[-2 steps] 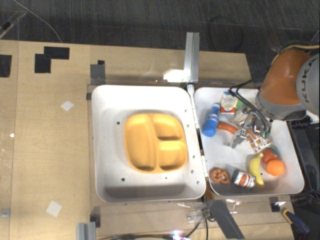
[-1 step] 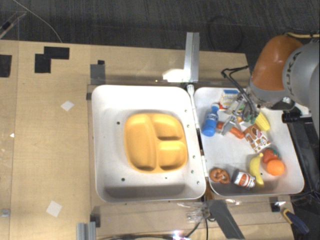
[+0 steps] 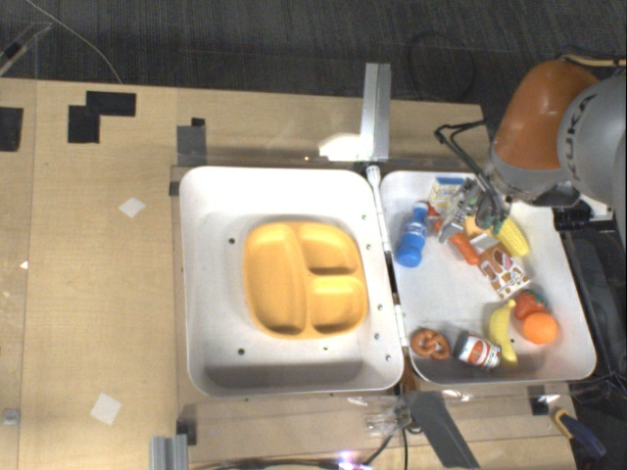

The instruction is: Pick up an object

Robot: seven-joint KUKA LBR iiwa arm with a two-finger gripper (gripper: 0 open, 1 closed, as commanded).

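Orange plastic carrot (image 3: 466, 248) sits in the right bin (image 3: 578, 365) near the top, right under the gripper (image 3: 474, 211), probably light, hard and slick, so grab mid-body; can't tell the claw's state.

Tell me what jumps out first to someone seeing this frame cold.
The big yellow divided tray sits alone in the middle of the left bin. The right bin holds a clutter of small toy foods: a blue bottle near its left wall, an orange and banana at lower right, a pretzel along the front. The grey-and-orange arm hangs over that bin's back, its gripper down among the items.
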